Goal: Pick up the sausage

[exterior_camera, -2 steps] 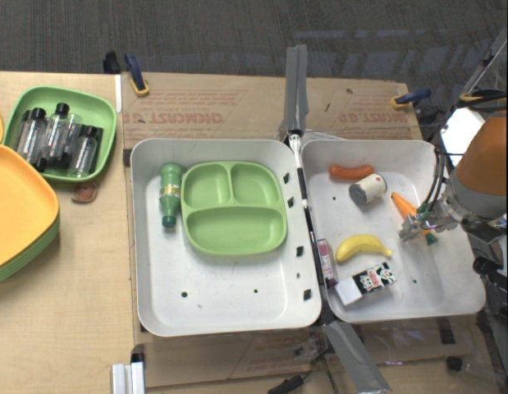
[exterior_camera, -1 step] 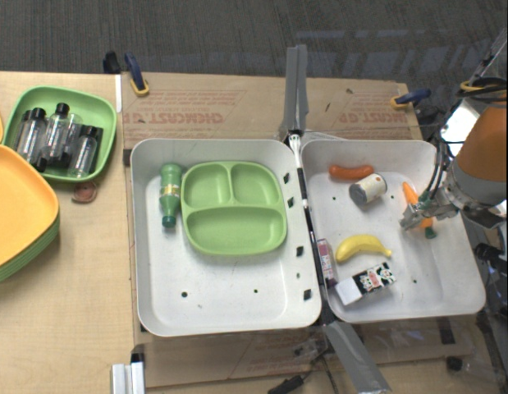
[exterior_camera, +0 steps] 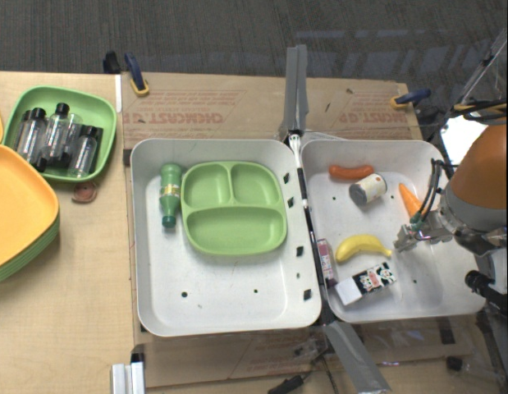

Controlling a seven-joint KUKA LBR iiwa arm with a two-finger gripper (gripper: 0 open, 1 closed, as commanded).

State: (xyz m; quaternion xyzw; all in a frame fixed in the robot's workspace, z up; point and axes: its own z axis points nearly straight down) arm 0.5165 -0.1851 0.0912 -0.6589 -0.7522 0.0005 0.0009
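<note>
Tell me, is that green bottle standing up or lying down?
Lying down: the green bottle rests lengthwise on the left bin floor, beside the green plate.

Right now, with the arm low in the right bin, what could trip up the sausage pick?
The gripper sits nearer the carrot and banana than the sausage, so it might grab or knock either. The can lies close beside the sausage and could get bumped. The sausage sits near the bin's far wall, limiting approach.

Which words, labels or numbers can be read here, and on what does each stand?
"CHEMCAST", printed upside down on the cardboard sheet behind the bins.
A second print on the cardboard's right half: too faint to read.
Black-and-white carton in the right bin: print too small to read.
</note>
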